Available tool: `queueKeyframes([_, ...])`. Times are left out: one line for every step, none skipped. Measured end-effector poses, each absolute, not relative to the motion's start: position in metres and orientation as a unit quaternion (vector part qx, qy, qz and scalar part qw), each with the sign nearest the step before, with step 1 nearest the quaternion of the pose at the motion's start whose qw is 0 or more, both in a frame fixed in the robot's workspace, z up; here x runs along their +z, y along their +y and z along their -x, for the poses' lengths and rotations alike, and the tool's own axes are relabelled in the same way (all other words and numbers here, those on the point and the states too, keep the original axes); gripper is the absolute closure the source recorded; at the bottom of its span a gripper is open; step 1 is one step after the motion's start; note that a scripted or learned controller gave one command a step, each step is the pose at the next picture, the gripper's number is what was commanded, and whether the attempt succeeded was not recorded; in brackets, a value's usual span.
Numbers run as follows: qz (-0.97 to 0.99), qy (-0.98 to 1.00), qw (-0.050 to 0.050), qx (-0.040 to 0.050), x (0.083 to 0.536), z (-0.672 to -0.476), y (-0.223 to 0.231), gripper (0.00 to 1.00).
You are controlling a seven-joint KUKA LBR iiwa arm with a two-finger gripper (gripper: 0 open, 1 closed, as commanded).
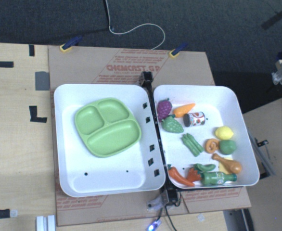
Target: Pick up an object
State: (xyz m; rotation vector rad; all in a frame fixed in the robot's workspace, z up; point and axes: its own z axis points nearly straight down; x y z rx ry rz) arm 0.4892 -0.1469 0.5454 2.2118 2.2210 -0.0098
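Camera view shows the left bin [69, 177] bearing a green divided plate [108, 126], and the right bin [239, 109] crowded with toy food. A sound pick would favour a piece lying apart, such as the green bean pod [192, 144] mid-bin, not the near-edge tangle around the green bottle [218, 178]. That tangle's small pieces are hard to separate. The claw's state cannot be told.

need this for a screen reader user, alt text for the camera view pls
Two shallow white bins sit side by side on a bench: the right bin holds a scatter of toy food, including a lemon and small can, and the left bin holds a green divided plate.
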Motion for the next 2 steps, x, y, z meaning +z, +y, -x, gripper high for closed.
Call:
queueKeyframes([-0.706, 0.709, 0.004, -0.0034, 0.556, -0.49, -0.147, 1.0])
queueKeyframes([-0.705, 0.709, 0.004, -0.0037, 0.566, -0.49, -0.147, 1.0])
